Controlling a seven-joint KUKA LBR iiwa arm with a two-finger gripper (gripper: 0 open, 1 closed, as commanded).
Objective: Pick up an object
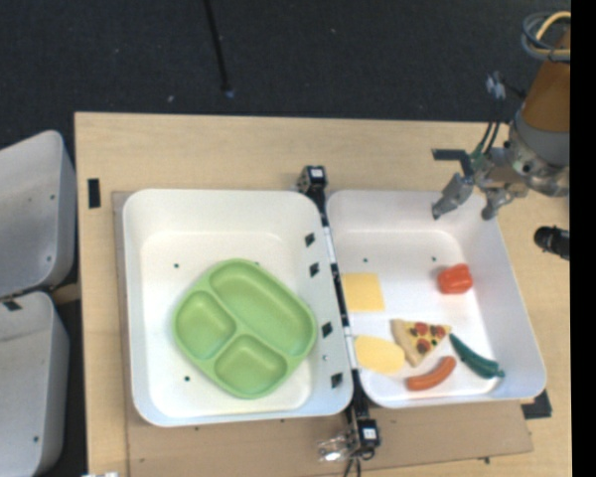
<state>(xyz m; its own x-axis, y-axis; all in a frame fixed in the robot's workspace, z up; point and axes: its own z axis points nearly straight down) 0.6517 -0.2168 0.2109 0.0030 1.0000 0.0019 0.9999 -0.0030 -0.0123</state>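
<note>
My gripper (470, 199) hangs over the far right corner of the right bin (407, 217), open, with nothing between its two fingers. Below it in that bin lie a red pepper (455, 279), a yellow cheese square (363, 291), a pizza slice (419, 338), a pale yellow chip-shaped piece (379, 355), a sausage (431, 374) and a green pepper (475, 357). The red pepper is the nearest to the gripper, a little toward the front of it.
The left bin (149, 237) holds a green divided plate (242, 327). A black clip row (328, 286) runs along the seam between the bins. The wooden bench (228, 152) surrounds both bins. White chair backs (20, 217) stand at the left.
</note>
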